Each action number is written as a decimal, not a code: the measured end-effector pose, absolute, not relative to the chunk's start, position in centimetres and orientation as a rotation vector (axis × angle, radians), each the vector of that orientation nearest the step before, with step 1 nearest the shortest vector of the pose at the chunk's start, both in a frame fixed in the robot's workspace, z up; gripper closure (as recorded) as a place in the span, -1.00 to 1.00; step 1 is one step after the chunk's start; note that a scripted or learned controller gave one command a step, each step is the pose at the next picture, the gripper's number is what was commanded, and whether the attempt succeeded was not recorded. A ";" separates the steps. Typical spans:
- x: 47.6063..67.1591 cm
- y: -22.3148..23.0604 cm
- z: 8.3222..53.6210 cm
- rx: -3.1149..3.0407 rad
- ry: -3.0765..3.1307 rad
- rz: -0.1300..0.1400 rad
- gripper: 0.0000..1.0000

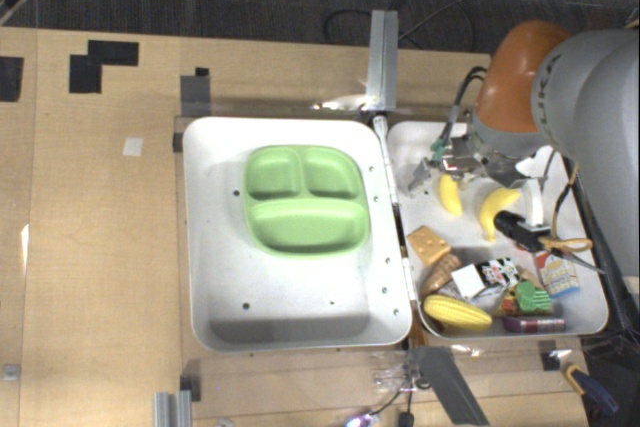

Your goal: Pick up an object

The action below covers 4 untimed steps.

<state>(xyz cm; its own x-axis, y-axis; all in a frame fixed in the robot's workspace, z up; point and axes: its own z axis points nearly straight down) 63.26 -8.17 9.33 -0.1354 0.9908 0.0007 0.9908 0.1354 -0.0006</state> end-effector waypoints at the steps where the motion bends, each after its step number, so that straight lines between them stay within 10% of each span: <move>1: 63.3 -8.1 10.0 -2.061 -2.364 0.002 1.00; 2: 66.8 -3.5 18.0 -2.094 -2.332 0.009 1.00; 3: 66.9 -3.4 18.2 -2.097 -2.337 0.002 -1.00; 4: 63.8 -8.8 9.1 -2.036 -2.392 -0.001 -1.00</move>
